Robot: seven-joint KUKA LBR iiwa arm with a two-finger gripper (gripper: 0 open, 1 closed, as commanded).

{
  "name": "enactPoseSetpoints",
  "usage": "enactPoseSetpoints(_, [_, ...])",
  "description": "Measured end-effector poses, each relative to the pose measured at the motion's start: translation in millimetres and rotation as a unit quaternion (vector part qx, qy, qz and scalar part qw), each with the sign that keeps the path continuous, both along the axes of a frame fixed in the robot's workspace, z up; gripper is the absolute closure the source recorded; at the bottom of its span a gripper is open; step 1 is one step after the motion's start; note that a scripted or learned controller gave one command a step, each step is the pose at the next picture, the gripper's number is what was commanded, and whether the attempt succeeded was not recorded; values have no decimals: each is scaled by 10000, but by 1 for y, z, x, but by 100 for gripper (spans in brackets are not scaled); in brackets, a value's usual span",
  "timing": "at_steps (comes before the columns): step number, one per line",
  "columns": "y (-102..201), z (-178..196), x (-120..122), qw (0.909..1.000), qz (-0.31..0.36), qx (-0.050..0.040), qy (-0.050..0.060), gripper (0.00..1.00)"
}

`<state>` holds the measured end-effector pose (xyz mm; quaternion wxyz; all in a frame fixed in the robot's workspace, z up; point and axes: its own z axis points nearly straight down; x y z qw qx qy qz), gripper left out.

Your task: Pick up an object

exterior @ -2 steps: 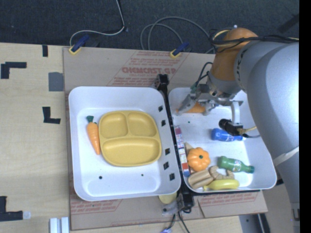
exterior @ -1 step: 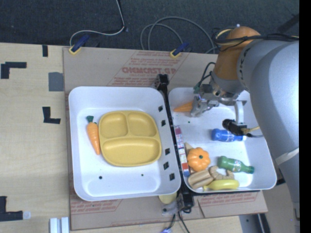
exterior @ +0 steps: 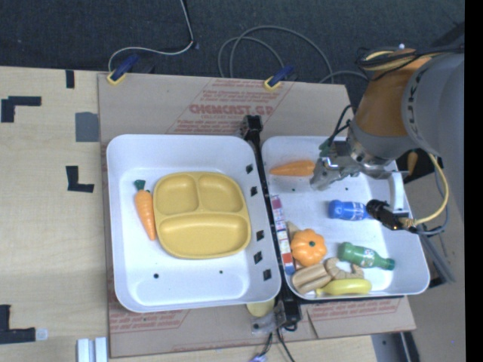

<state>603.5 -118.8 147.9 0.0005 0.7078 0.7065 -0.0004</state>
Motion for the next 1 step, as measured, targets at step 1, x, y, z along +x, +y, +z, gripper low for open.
enactPoseSetpoints(1, [2, -4, 2, 10000, 13, 8, 7, 0])
